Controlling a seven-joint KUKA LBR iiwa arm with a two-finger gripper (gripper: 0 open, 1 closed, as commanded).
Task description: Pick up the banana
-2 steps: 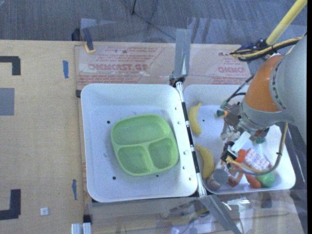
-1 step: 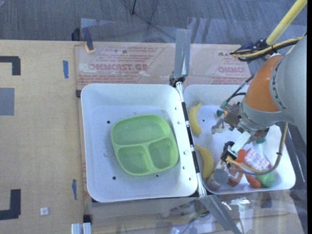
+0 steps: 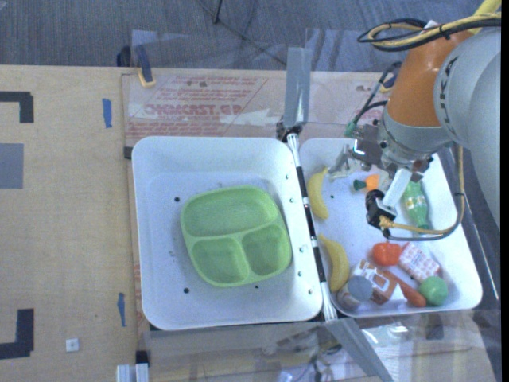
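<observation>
Two bananas lie along the right bin's [image 3: 350,217] left wall: far banana [image 3: 318,193], near banana [image 3: 337,263]. Pincer [image 3: 350,162] hovers just beside the far one; I cannot tell its state. Judged light, soft and bruisable, so I'd grip mid-body, across the width.

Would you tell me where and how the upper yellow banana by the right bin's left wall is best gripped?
Probably at its middle, coming straight down from above. The upper yellow banana lies flat, lengthwise along the white right bin's left wall, so jaws set across its narrow width should fit, though the wall side looks tight.
</observation>
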